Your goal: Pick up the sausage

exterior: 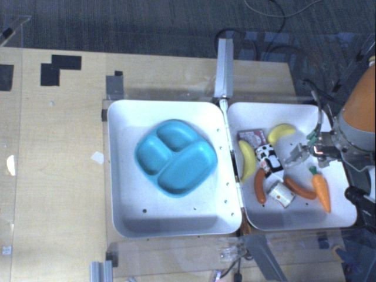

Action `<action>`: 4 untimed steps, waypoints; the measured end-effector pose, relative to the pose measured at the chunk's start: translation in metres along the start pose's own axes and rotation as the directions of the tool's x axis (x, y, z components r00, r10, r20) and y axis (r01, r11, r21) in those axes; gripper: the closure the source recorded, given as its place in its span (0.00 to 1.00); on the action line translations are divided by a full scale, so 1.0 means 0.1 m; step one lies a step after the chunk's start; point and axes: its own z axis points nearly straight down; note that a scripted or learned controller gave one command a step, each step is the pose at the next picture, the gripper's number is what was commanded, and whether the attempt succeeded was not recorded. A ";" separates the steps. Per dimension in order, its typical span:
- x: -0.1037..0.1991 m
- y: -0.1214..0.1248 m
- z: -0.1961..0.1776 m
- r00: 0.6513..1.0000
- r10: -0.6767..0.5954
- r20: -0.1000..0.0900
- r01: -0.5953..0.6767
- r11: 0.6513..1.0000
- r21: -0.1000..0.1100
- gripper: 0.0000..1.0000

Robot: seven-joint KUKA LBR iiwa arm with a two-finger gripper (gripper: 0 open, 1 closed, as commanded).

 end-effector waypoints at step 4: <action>-0.28 -0.12 1.39 0.997 0.074 -0.001 -0.074 0.997 -0.007 1.00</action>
